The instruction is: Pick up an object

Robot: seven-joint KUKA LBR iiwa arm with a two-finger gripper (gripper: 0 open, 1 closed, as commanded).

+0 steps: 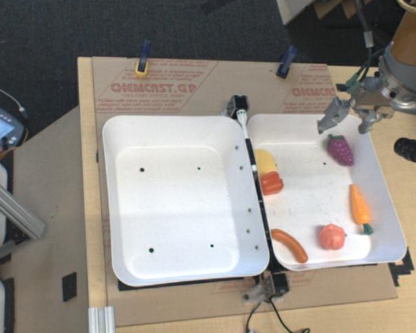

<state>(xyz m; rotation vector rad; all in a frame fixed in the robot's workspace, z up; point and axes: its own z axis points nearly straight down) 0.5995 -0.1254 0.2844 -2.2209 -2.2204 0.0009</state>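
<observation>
From my remote console I see the grey two-finger gripper hanging over the far edge of the right shallow white bin, fingers spread wide, nothing between them. Just below and beside it lies a purple plastic grape bunch, not touching the fingers. Along the bin's right side: an orange plastic carrot. Near corner: a pinkish-red round plastic fruit and an orange-red sausage-shaped toy. Against the divider: a yellow block touching a red plastic pepper. I note the left shallow white bin alongside.
</observation>
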